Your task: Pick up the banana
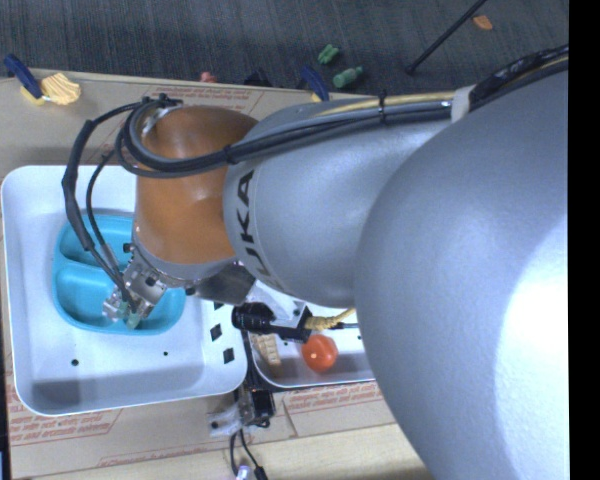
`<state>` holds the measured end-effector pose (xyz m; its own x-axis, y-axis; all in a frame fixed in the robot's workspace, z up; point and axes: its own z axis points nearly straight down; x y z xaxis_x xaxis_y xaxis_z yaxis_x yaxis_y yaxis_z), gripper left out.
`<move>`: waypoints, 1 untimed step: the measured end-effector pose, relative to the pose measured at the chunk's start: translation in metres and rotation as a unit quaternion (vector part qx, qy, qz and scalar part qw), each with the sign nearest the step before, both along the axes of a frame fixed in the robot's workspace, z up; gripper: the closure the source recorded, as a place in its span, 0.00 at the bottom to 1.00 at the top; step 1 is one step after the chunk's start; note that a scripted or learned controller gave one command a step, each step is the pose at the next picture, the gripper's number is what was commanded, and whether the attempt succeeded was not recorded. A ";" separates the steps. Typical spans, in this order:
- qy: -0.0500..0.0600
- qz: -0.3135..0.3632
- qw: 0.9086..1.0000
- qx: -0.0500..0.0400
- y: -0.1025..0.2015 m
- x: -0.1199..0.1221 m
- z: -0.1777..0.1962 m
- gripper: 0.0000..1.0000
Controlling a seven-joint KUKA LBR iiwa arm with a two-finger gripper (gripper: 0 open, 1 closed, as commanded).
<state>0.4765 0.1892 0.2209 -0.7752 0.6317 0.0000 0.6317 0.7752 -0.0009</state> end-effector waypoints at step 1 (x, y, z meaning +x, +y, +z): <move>0.001 -0.171 0.985 0.000 0.023 -0.001 0.000 1.00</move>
